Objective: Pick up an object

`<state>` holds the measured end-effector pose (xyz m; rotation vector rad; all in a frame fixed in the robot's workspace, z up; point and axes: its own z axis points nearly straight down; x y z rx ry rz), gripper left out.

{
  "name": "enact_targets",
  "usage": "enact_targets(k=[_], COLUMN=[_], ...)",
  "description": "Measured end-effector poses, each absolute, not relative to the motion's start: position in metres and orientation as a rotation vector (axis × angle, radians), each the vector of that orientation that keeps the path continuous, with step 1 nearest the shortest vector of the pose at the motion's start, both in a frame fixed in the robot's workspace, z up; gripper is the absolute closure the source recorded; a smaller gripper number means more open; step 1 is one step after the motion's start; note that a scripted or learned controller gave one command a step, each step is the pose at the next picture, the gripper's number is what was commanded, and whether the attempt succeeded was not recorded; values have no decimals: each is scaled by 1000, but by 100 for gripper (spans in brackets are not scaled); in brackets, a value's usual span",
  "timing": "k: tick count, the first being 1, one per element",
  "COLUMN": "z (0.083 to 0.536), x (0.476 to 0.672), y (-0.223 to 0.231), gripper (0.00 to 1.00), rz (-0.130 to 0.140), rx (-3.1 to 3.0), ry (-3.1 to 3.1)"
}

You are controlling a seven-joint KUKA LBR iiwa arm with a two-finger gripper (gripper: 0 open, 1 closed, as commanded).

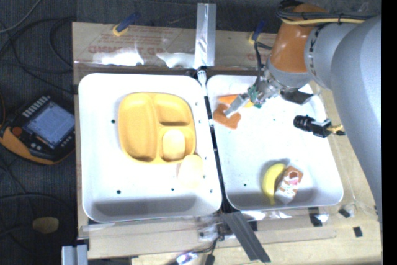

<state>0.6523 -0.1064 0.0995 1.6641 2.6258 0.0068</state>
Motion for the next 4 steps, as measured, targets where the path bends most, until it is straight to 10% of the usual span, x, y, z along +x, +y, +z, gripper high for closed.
enact_targets(k=[1, 2, 3, 4], z=[97, 108, 184, 183], x=[671, 673, 663, 668], y=[-109, -112, -47, -78], gripper=[0, 100, 100, 100], rz=[-5, -7, 0, -2], rx=[1708, 1698, 1663, 1838], ry=[2632, 2624, 2665, 2547])
